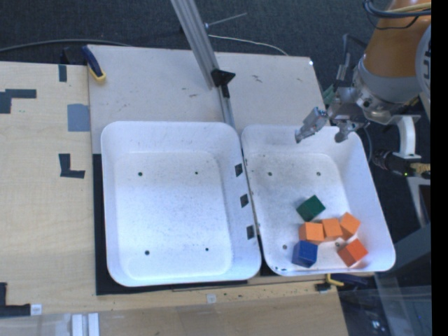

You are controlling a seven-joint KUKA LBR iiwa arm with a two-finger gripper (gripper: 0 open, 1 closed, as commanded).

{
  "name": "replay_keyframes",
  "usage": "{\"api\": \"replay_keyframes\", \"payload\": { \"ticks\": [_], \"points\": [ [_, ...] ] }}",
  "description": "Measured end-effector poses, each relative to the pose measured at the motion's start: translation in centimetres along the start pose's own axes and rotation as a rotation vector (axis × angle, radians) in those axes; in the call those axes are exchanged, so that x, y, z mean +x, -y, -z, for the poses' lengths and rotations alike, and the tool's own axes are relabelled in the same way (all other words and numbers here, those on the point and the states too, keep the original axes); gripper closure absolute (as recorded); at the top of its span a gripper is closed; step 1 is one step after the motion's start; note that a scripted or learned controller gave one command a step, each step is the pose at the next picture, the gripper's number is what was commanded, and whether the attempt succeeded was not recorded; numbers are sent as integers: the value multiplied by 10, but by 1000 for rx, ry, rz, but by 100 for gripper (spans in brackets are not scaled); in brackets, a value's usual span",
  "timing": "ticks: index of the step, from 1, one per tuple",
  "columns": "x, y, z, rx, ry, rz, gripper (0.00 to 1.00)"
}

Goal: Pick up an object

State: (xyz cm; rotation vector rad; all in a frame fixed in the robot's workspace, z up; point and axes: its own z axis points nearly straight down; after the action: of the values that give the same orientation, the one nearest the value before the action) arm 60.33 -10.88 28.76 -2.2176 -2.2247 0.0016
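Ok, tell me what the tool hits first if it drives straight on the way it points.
Probably the bare floor of the right white bin. The tool, fingers apart, points down over the bin's far end, well short of the green cube and the other blocks, though depth is uncertain.

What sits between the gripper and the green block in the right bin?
Nothing: the camera view shows bare speckled floor of the right white bin between the open gripper and the green block.
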Motion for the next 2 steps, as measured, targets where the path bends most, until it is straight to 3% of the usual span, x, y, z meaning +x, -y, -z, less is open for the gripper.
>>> {"api": "replay_keyframes", "payload": {
  "ticks": [1,2],
  "points": [
    [-9,71,-109,12,-2,-5,0],
    [-21,89,-172,-16,5,-2,0]
  ]
}}
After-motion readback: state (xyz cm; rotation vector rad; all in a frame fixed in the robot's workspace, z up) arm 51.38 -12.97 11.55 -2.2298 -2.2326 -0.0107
